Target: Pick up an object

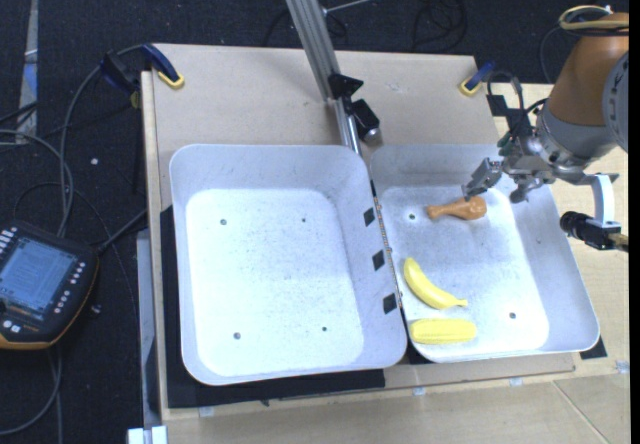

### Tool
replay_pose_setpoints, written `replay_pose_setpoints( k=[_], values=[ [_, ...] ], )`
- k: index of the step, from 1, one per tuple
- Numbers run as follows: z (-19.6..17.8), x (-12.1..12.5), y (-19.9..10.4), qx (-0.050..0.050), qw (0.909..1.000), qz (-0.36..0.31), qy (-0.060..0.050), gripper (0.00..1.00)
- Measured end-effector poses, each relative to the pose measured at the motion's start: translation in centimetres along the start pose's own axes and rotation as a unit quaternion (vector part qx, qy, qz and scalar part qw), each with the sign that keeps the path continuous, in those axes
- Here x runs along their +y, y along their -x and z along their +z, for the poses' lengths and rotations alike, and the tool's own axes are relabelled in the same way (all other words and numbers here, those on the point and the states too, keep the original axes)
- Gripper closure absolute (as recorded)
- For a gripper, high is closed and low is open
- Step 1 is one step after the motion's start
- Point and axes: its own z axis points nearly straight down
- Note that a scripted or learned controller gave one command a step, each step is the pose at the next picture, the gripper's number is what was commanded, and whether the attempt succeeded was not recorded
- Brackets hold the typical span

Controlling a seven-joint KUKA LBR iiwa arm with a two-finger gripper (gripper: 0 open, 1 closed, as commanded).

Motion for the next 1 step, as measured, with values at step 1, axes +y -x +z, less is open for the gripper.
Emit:
replay_pose_setpoints(
  k=[1],
  values=[
    [4.95, 0.10, -0.08, 0.000, 1.0000, -0.001, 0.003, 0.00]
  ],
)
